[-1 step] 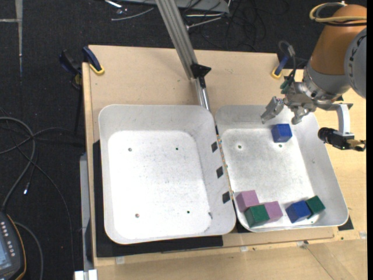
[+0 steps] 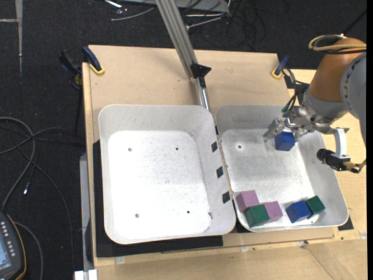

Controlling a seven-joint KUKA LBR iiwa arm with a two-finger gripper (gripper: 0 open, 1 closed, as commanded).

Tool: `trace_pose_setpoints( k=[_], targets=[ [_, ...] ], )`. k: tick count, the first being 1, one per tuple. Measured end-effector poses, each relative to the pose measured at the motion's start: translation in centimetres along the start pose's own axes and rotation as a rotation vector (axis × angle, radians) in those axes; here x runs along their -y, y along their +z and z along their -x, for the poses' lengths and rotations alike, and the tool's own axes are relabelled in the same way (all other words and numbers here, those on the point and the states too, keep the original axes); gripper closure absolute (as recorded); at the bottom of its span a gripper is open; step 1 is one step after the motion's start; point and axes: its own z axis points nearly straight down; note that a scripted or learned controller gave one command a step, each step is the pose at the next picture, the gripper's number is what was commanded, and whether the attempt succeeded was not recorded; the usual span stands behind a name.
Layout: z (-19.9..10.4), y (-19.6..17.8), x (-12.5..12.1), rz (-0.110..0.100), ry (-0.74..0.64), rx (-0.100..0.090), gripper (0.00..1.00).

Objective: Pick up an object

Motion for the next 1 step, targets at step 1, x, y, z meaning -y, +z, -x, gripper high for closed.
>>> trace_pose_setpoints(
  k=[1],
  targets=[
    [0.00, -0.96, -0.11, 0.003, -0.001, 0.001, 1.00]
  ],
)
